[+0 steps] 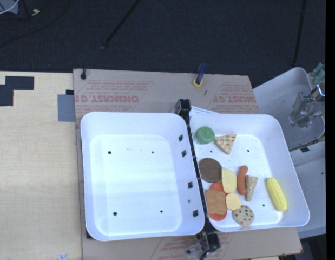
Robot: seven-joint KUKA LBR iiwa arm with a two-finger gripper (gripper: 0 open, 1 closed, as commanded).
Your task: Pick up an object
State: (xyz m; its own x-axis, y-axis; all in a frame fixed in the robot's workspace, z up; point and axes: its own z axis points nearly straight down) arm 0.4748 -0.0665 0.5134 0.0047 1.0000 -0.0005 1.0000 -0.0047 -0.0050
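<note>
Ten or so toy food pieces sit in the right bin (286, 145), lower right of the frame, none lifted yet. Closest cluster, lower middle of that bin: brown patty (210, 169), pale yellow slice (229, 180), orange-brown slab (216, 202), speckled cookie (243, 215), sausage (242, 179). Corn cob (276, 193) lies alone toward the right wall, easiest target I'd guess. Green round piece (205, 135) and pizza wedge (225, 142) sit at the top of the bin, apart from the pile. Left bin (91, 161) is beside it, sharing the middle divider. My gripper (305, 110) is at the frame's right edge, above the bin's upper right corner, well apart from everything; can't tell its state, too blurry. Task not started: approach, grasp, lift all remain.
</note>
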